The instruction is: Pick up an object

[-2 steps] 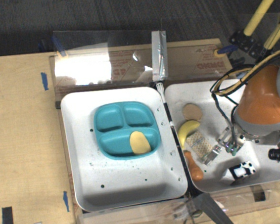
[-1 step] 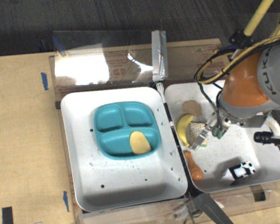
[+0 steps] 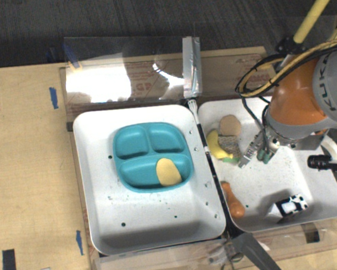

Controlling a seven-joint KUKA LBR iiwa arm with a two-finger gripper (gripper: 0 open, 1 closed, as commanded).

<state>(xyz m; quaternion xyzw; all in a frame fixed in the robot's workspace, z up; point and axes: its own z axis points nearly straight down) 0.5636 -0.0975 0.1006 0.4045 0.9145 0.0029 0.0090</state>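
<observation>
My gripper (image 3: 253,154) hangs low over the right bin (image 3: 319,205), just right of a small cluster of objects at the bin's left side. That cluster is a yellow banana-like piece (image 3: 216,147) with a tan rounded object (image 3: 230,125) behind it and a grey speckled piece (image 3: 230,147) against them. An orange carrot-shaped toy (image 3: 232,199) lies along the bin's left wall near the front. A small black and white toy (image 3: 291,205) rests near the front edge. The fingertips point down-left towards the grey piece, and nothing is visibly between them.
The left bin (image 3: 104,210) holds a teal divided plate (image 3: 152,155) with a yellow egg-shaped object (image 3: 168,172) in its front right compartment. A clear plastic sheet and a metal post (image 3: 190,66) stand behind the bins. Yellow cables (image 3: 280,59) loop above the arm.
</observation>
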